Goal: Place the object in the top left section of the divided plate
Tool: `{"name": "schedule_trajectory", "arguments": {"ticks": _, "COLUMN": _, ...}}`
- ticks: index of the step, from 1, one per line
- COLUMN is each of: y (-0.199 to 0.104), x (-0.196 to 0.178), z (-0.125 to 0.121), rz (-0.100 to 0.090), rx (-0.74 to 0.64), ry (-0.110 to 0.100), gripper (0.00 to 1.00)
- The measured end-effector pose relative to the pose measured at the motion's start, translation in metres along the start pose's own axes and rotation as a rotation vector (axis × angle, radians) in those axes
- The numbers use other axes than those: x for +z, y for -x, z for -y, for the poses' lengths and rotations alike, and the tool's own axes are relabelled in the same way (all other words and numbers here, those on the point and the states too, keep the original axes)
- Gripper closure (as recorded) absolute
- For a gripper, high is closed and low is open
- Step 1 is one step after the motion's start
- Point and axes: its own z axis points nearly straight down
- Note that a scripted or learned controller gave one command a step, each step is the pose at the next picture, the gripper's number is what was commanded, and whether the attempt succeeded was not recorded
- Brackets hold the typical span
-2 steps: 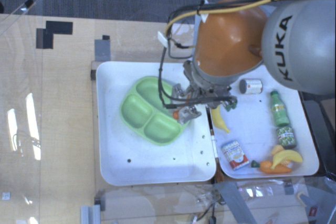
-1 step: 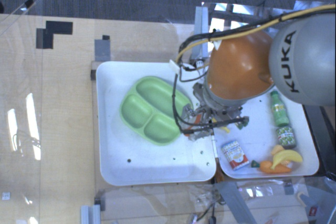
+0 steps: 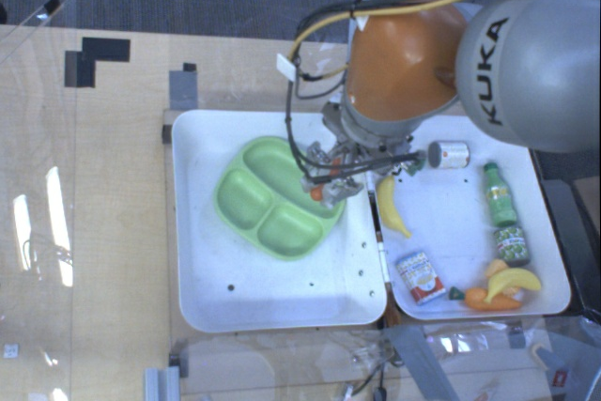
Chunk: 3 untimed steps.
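Note:
A light green divided plate (image 3: pixel 268 202) lies tilted in the left bin (image 3: pixel 202 296), with three hollow sections. My gripper (image 3: pixel 329 187) hangs under the orange wrist band, over the plate's right rim beside the wall between the bins. A small orange-red object (image 3: pixel 317 193) shows between its tips, just above that rim, and the gripper is shut on it. The wrist and its cables hide most of the object and the plate's right corner.
The right bin (image 3: pixel 554 296) holds a banana (image 3: pixel 391 208), a silver can (image 3: pixel 449 154), a green bottle (image 3: pixel 498 194), a green jar (image 3: pixel 512 244), a small carton (image 3: pixel 421 277), and yellow and orange toy food (image 3: pixel 502 288). The arm (image 3: pixel 526 61) overhangs the bins' back edge.

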Motion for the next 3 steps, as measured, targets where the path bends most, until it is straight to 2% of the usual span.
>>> {"name": "schedule_trajectory", "arguments": {"ticks": 1, "y": -0.009, "x": 0.003, "z": -0.008, "rz": -0.001, "rx": -0.129, "ry": 0.0, "gripper": 1.0}}
{"name": "schedule_trajectory", "arguments": {"ticks": 2, "y": -0.018, "x": 0.001, "z": -0.001, "rz": -0.001, "rx": -0.184, "ry": -0.001, "gripper": 1.0}}
{"name": "schedule_trajectory", "arguments": {"ticks": 3, "y": -0.056, "x": 0.016, "z": 0.033, "rz": -0.001, "rx": -0.162, "ry": -0.001, "gripper": 1.0}}
